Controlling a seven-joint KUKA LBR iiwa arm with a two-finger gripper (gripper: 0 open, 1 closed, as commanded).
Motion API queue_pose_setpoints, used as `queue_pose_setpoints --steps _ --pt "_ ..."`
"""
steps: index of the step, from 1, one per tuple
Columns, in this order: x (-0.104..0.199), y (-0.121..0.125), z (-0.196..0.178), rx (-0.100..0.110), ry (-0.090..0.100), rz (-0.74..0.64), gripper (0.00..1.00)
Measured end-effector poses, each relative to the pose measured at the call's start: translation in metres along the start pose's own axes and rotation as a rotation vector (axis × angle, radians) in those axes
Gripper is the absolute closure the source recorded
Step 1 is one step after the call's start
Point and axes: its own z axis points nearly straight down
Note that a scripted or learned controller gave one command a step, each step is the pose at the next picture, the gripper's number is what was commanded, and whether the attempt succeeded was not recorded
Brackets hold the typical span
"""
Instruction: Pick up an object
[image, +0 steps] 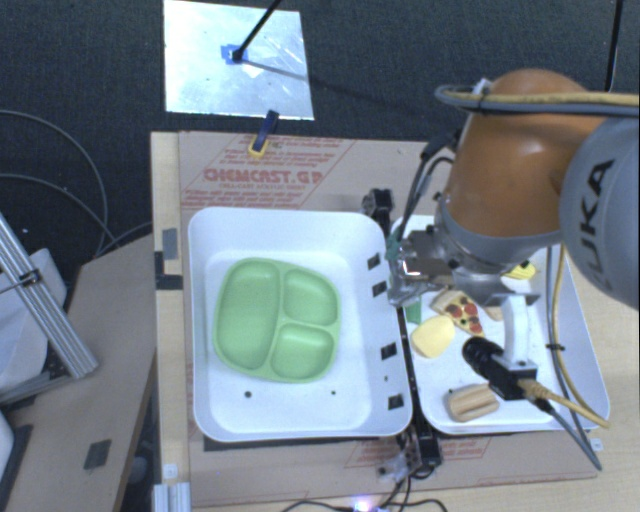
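The arm leans over the right bin (590, 370), its end effector (408, 270) at the left wall, grip state unclear; a pizza slice (460, 311) lies flat beside

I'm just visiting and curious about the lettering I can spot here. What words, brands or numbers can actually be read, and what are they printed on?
"CHEMCAST GP" in red, on the tan protective sheet behind the left bin.
"KU", black letters running sideways on the grey arm; the rest is cut off.
Smaller red print under the big word on the sheet: too blurred to read.
Red lettering on the sheet's front edge, below the bins: too small to read.
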Motion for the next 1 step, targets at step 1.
queue_pose_setpoints --steps 1 --pt "-0.0225 0.0677 0.1509 0.005 -0.004 0.008 1.00"
